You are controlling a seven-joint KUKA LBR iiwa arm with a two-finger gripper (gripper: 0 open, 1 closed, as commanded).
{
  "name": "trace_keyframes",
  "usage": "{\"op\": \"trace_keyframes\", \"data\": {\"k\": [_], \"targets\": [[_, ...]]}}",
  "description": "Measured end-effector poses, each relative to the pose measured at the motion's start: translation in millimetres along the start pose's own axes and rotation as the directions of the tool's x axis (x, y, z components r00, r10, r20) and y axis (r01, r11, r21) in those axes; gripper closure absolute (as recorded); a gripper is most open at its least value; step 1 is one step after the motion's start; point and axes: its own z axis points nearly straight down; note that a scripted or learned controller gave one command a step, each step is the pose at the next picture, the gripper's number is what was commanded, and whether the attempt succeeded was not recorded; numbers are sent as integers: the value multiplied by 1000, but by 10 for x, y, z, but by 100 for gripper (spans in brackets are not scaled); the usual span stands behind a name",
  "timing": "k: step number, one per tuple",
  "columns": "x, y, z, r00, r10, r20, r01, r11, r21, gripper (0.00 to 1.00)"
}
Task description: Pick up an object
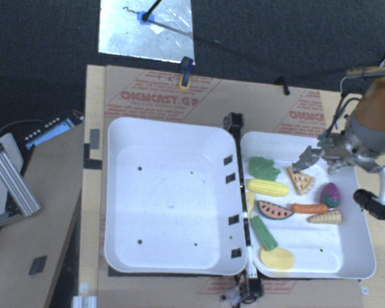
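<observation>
The right bin (359,257) holds several toy foods: a green leafy piece (262,167), a yellow corn cob (268,187), a tan triangular slice (301,182), a purple piece (330,194), an orange carrot (309,208), a watermelon slice (274,210), a beige cone (325,218), a green cucumber (264,233) and a yellow lump (276,258). My gripper (322,164) hangs over the bin's far right part, just above the tan slice and the purple piece. It is open, and nothing sits between its fingers.
The left bin (115,177) lies beside the right one, with a black-clipped divider (237,186) between them. A silver sheet (148,22) lies beyond the bench. A black part of the arm (373,203) overhangs the right bin's right rim.
</observation>
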Motion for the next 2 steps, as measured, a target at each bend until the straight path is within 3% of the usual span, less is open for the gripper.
{"op": "trace_keyframes", "data": {"k": [1, 2], "targets": [[1187, -332, 100, 1000, -12, -5, 12, 1000, 3, 0], [2781, -537, 164, 1000, -13, -5, 13, 1000, 0, 0]]}}
